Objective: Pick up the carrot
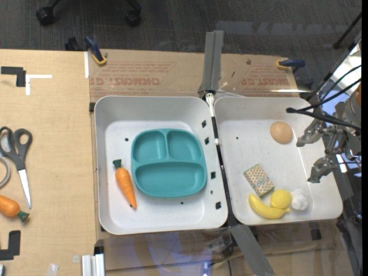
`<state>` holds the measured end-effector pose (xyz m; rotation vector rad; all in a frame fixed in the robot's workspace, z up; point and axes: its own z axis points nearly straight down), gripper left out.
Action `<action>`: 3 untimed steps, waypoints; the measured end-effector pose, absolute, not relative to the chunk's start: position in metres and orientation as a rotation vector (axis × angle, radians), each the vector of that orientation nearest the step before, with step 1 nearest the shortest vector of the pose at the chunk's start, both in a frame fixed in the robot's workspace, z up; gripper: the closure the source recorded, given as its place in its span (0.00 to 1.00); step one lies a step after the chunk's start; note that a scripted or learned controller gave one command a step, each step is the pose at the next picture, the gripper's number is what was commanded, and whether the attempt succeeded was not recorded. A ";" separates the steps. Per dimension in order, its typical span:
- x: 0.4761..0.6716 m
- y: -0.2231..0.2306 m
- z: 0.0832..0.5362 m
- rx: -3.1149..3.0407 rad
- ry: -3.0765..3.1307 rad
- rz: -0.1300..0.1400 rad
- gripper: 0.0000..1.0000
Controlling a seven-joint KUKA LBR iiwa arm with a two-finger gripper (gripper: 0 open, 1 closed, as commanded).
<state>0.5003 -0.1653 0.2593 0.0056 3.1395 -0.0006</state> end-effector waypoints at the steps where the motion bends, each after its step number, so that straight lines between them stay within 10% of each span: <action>1: 0.507 -0.167 0.162 0.306 3.126 0.000 0.00; 2: 0.490 -0.223 0.251 0.545 3.089 -0.002 0.00; 3: 0.479 -0.217 0.092 0.328 3.121 -0.001 0.00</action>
